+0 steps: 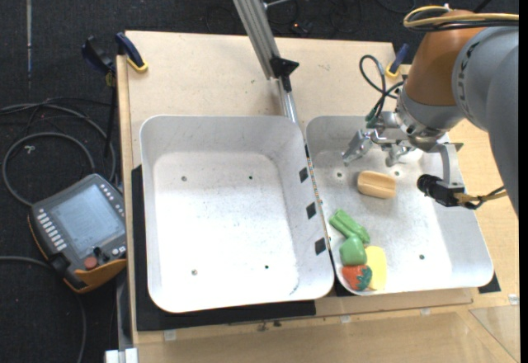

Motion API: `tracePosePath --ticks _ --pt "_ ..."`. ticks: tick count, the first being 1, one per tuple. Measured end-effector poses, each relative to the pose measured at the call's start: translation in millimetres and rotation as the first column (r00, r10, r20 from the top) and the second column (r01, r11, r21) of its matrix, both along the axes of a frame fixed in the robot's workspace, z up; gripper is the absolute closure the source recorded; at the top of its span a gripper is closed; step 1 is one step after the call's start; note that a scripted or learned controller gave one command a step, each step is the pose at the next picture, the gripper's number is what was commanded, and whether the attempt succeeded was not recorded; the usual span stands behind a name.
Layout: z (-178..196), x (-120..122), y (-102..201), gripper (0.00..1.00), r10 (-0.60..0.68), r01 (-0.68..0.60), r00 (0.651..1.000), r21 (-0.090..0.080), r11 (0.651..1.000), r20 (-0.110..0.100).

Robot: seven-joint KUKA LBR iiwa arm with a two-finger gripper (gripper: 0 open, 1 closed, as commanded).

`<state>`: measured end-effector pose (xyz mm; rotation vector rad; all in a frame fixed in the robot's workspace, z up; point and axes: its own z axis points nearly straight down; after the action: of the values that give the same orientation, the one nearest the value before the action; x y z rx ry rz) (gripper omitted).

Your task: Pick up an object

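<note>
In the right bin (445,221) a tan bread-roll-shaped object (375,184) lies near the middle. Along the bin's left side rests a long green piece (348,226), with a green pepper-like object (353,251), a yellow piece (376,259) and a small red and orange object (360,277) bunched at the front left corner. My gripper (373,152) hangs over the back of this bin, just behind the tan object, its two metal fingers (355,148) spread apart with nothing between them.
The left bin (165,147) stands beside the right one. A slanted metal pole (252,11) runs down to the divide between the bins. A teach pendant (78,225) lies on the floor at left, and clamps (124,52) sit at the bench's back left corner.
</note>
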<state>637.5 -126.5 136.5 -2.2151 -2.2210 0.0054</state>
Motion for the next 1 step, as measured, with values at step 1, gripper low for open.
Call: tracePosePath --ticks 1 --pt "-43.9 -0.7 0.8 0.0 -0.002 0.002 1.0 -0.001 1.0 0.002"
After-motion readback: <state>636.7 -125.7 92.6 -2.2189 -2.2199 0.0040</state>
